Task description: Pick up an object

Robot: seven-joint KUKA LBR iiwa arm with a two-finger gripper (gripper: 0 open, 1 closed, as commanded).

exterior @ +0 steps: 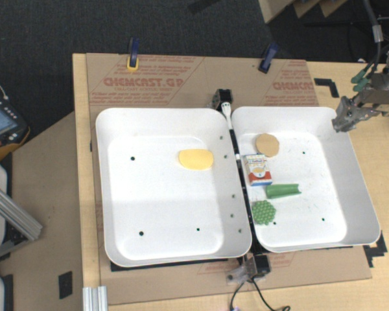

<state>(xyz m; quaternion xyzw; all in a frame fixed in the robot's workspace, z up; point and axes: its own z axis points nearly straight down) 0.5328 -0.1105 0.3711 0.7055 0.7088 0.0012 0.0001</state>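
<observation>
The gripper [347, 116] hovers at the right bin's [350, 173] two o'clock corner; whether it's open, I cannot tell. Best descend squarely over the green block [283, 190], well apart.

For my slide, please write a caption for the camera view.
Gripper at right bin's far corner; tan disc, carton, green items inside; yellow object in left bin.

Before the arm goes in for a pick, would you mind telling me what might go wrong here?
1. The carton, green piece, green ball and tan disc sit clustered by the right bin's inner wall, so a grasp may nudge a neighbour or hit the wall.
2. The gripper hangs at the far rim, away from them.
</observation>
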